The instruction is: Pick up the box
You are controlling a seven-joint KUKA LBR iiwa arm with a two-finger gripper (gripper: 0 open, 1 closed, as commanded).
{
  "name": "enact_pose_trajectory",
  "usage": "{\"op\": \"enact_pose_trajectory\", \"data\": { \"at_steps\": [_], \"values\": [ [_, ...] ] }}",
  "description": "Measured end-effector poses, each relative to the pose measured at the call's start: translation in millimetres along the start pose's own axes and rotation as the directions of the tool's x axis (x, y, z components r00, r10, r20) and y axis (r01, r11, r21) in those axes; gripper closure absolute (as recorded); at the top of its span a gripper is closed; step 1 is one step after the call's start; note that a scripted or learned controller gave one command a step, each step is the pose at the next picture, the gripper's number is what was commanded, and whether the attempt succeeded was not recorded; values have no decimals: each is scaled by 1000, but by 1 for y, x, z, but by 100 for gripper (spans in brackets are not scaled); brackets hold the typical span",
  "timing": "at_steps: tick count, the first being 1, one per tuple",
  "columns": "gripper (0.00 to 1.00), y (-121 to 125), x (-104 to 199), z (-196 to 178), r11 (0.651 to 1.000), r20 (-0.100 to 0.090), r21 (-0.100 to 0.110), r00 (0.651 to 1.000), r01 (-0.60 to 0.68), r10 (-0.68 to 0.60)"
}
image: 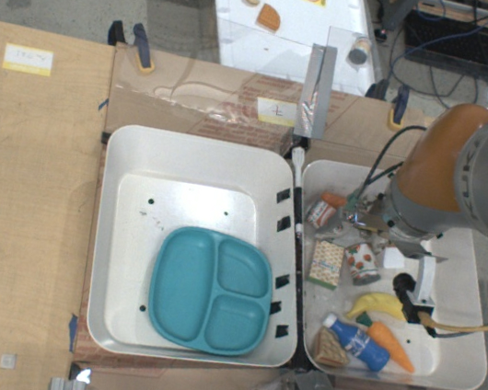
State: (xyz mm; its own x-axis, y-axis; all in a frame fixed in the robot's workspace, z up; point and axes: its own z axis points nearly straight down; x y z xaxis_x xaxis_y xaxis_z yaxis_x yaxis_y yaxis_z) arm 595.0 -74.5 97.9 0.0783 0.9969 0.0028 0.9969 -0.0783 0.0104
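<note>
Box sits between can and cup.

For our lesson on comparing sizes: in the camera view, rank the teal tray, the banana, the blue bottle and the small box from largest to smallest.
1. Teal tray, by far.
2. Blue bottle and banana: too alike to rank.
3. Small box.

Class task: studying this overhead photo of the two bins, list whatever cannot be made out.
- Gripper: finger state hidden beneath the arm's wrist, camera view.
- Box: printing too small to read.
- Bottle: label too small.
- Right bin: far side covered by the arm.
</note>
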Motion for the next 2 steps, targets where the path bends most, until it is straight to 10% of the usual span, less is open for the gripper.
{"op": "enact_pose_trajectory", "data": {
  "at_steps": [2],
  "values": [
    [0, 55, 15, 2, 977, -1, 18, 977, 214, -214]
  ]
}}
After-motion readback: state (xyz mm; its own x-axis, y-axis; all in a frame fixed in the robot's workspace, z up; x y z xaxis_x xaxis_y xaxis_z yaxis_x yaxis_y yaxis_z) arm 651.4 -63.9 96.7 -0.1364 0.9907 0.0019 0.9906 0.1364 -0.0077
